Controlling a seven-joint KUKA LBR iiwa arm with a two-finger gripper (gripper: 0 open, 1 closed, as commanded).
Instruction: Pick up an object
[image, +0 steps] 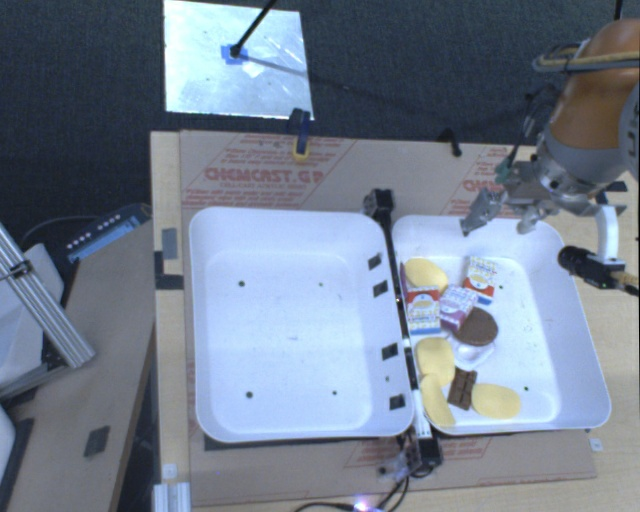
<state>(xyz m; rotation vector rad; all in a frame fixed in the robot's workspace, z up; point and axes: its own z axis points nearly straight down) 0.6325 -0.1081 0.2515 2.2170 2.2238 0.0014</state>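
Below gripper (503, 215) (open): snacks (455, 335) in right bin (575, 350).

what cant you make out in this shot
- Gripper: small and blurred in the camera view, above the right bin's far rim; finger state unreadable.
- Carton print: too small to read.
- Arm: cut off by the top right edge.
- Yellow piece: partly under the brown bar.

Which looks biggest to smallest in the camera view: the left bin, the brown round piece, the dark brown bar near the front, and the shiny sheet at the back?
1. Left bin, clearly largest.
2. Shiny sheet; it lies farther from the camera, so it may be understated.
3. Brown round piece.
4. Dark brown bar, only slightly smaller than the round piece, so that call is close.
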